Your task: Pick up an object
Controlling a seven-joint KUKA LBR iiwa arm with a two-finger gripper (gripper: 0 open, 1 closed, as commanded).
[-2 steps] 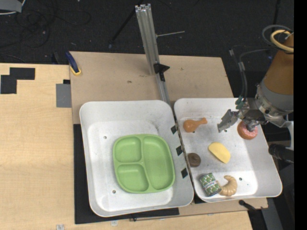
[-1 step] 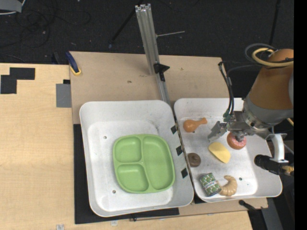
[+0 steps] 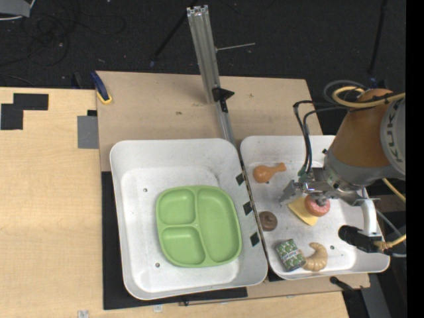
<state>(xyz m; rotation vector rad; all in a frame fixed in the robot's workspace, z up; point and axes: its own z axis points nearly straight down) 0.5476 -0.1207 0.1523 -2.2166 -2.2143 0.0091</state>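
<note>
Clutter in the right bin [image 3: 344, 260] is my main worry. I have the gripper [image 3: 317, 197] low over the centre-right of the frame, right above a pink round piece [image 3: 320, 207] lying on a yellow wedge [image 3: 302, 212]. Whether the gripper is released or clenched I cannot tell from this slant.

If I close here, I judge I may catch both pieces together, or nudge the pink one off the wedge and come up bare.

An orange drumstick-shaped toy [image 3: 269, 172] sits above and to the left, a brown disc [image 3: 267, 220] at the bin's left wall, a green packet [image 3: 287, 254] and croissant [image 3: 316, 257] lower down. The green divided plate [image 3: 197, 226] lies in the left bin [image 3: 132, 171].
</note>
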